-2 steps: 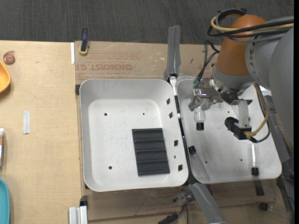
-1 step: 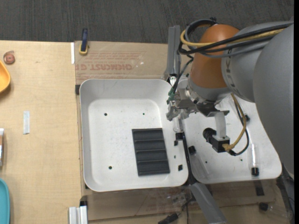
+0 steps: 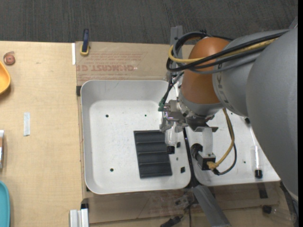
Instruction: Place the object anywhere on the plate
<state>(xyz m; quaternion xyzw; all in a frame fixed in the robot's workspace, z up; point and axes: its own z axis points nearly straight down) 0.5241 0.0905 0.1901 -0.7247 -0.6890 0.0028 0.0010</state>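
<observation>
So the gripper (image 3: 170,135) hangs over the right edge of the left bin (image 3: 94,103), touching or just beside the dark ribbed plate (image 3: 152,153) on that bin's floor. Right bin (image 3: 239,167) sits under the arm (image 3: 236,74).

The end effector (image 3: 169,137) hangs over the left bin (image 3: 94,98), beside a ridged black object (image 3: 151,153).

Right bin (image 3: 236,171) — largely hidden beneath arm (image 3: 246,65)
</observation>
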